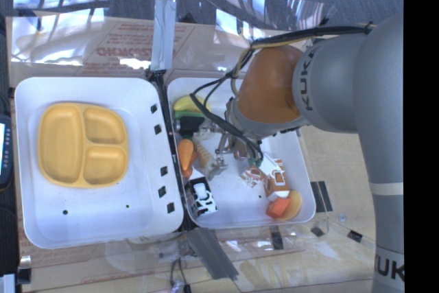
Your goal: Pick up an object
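Observation:
My gripper (223,156) hangs low in the middle of the right bin (233,213), below the orange wrist band. Its metal fingers (221,161) point down-left toward an orange carrot (186,154) and a pale beige piece (204,151) just to their left. A yellow and green item (185,105) lies at the bin's upper left, partly under black cables. A black and white patterned object (202,197) sits at the lower left. A white and brown packet (264,175) and a red and orange fruit-like piece (285,204) lie at the lower right.
The left bin (31,216) holds a yellow divided tray (82,144). A taped black divider (167,147) runs between the bins. The arm's grey body covers the right bin's upper right part. Cardboard lies behind the bins.

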